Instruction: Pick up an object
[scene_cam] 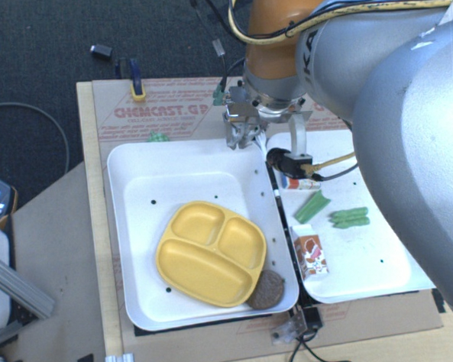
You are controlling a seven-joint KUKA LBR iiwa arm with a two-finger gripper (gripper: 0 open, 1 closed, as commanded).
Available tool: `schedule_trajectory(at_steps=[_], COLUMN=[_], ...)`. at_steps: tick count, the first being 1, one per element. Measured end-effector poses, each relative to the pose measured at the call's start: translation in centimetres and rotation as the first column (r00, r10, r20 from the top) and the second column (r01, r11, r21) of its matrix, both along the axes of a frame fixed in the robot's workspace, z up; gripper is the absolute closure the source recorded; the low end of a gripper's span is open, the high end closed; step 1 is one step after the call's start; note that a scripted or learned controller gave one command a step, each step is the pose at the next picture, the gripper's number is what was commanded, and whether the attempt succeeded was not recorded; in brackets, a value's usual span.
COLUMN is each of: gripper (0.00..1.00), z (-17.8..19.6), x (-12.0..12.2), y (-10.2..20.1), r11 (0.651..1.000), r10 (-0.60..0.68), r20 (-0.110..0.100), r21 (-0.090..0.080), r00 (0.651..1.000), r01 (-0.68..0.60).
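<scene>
Arm (389,90) hides right bin's (370,282) far corner; brown lump (267,289) partly under yellow tray (212,252).

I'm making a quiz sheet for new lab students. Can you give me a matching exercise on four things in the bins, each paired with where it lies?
Things:
1. yellow divided plate
2. brown round object
3. green pieces
4. red and white packet

Places:
A. right bin, near its left wall, towards the front
B. middle of the left bin
C. middle of the right bin
D. left bin's front right corner, against the plate's edge

Pairs: 1-B, 2-D, 3-C, 4-A
</scene>
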State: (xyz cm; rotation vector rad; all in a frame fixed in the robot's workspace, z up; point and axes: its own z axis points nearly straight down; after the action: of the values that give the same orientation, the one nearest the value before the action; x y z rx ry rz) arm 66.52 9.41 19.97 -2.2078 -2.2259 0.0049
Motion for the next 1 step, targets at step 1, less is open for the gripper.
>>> schedule_trajectory(at_steps=[1], gripper=[1.0], z=[16.19], x=[-4.6], y=[-2.0], r11=[1.0], r10=[-0.008], r20=[0.026], r21=[0.0], r00=[1.0], r01=[0.008])
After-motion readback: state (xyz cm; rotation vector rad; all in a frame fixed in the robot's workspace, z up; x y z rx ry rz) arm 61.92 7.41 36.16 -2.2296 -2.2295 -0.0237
